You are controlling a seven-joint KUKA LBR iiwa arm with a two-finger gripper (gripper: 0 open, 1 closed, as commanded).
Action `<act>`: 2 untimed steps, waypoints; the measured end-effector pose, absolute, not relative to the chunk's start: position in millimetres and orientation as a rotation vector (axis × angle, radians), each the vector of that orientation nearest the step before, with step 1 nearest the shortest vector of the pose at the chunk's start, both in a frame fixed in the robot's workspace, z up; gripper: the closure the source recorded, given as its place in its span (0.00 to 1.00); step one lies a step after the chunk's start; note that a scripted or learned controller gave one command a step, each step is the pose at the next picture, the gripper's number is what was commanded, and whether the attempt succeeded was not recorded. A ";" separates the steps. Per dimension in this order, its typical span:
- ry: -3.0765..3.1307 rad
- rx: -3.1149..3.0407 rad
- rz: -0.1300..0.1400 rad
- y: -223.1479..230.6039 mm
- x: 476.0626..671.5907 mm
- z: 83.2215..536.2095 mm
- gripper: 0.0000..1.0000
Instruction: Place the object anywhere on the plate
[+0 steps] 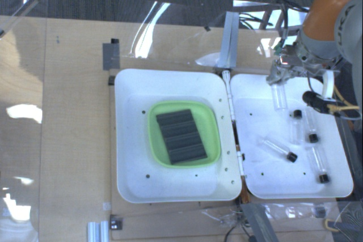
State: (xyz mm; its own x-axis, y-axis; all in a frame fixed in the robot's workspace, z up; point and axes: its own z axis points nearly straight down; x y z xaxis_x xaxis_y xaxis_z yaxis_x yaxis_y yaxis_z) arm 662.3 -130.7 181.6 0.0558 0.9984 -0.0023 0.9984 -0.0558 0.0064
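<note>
A green plate (211, 133) sits in the left white bin (130, 139). A dark grey ribbed block (180, 136) lies flat on the plate, near its middle. My gripper (277, 74) hangs over the far left corner of the right bin (334, 190), well away from the plate. Directly below it a clear tube (279, 98) points toward the front; I cannot tell whether the gripper touches it.
Several clear tubes with black caps lie in the right bin, among them a tube (278, 148) near its middle and another tube (319, 164) at the front right. A grey metal post (229, 42) stands behind the seam between the bins. Cables (332, 103) hang by the arm.
</note>
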 end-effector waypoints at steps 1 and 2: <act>2.425 1.991 0.006 -18.9 632.8 186.2 1.00; 2.610 1.745 0.006 63.6 587.4 185.6 1.00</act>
State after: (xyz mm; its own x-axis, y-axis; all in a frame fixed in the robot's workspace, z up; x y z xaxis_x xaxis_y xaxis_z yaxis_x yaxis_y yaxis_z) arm 587.4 63.6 185.6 -0.3823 0.9240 0.0002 0.9240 0.3823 0.0042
